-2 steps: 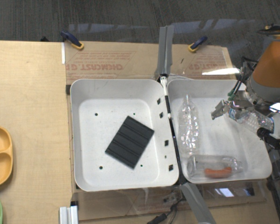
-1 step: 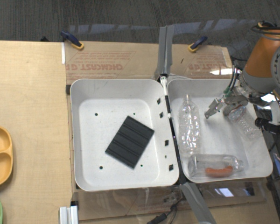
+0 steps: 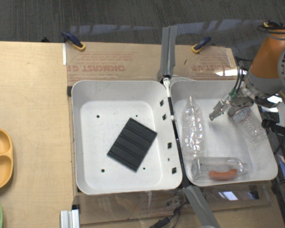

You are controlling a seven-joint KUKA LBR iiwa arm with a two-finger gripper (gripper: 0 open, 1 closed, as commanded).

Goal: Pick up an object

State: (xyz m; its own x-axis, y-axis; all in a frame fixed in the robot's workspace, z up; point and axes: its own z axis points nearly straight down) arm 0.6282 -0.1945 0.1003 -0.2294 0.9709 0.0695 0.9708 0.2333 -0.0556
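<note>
Three clear plastic items sit in the right bin [image 3: 270, 167]: a crushed bottle [image 3: 192, 127] lying lengthwise along the left wall, a tube [image 3: 219, 168] with something orange inside along the front wall, and a small bottle [image 3: 249, 121] near the right wall. Left bin [image 3: 78, 141] holds one black ribbed slab [image 3: 132, 144], lying flat and turned diagonally, about centre. Gripper [image 3: 223, 109] is over the right bin's back half, between the crushed bottle and the small bottle, just beside the latter. Jaws: can't tell the gap from this angle; nothing visibly between them. Orange tray [image 3: 0, 158] on the bench, far left.
</note>
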